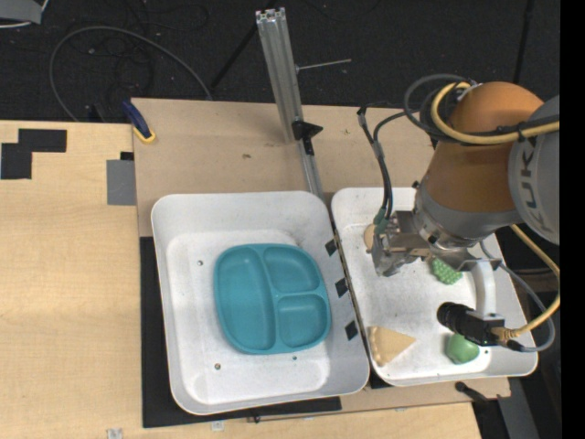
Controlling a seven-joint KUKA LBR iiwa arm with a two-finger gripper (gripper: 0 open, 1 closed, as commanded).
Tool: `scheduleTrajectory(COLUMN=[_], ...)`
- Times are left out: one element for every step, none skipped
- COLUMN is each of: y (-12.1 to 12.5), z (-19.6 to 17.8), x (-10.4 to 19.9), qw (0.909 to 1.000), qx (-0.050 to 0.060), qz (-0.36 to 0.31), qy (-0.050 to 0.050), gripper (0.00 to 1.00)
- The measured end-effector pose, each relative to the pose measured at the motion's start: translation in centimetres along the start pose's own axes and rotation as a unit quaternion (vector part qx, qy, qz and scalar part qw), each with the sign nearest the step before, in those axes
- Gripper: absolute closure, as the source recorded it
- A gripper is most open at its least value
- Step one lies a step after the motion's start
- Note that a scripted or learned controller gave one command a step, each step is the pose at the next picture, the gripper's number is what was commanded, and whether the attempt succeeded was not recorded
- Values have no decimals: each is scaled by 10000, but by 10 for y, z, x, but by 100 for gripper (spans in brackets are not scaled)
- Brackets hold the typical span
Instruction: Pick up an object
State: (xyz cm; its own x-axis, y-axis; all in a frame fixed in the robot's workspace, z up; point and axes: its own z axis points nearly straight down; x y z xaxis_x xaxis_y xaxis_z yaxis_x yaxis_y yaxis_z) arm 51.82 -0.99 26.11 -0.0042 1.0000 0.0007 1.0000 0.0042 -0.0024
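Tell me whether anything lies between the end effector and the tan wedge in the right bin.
Nothing visible does. The end effector hangs over the right bin, and bare white floor separates it from the tan wedge near the front wall.

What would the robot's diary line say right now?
gripper: over right bin | teal plate: in left bin | tan wedge: right bin, apart from gripper

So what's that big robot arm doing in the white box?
The grey and orange robot arm is trying to pick something up. Its gripper is down inside the white bin on the picture's right, close to a bumpy green thing. A tan wedge and another green thing lie nearer the front. The other bin holds a teal divided plate. I can't tell whether the gripper has grabbed anything.
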Motion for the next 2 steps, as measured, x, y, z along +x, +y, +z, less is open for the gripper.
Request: scheduleTrajectory(y=[6, 3], z=[5, 4], x=[42, 92], qw=[10000, 10000], qx=[4, 4], qz=[5, 11], qy=[-2, -5], gripper=[100, 100])
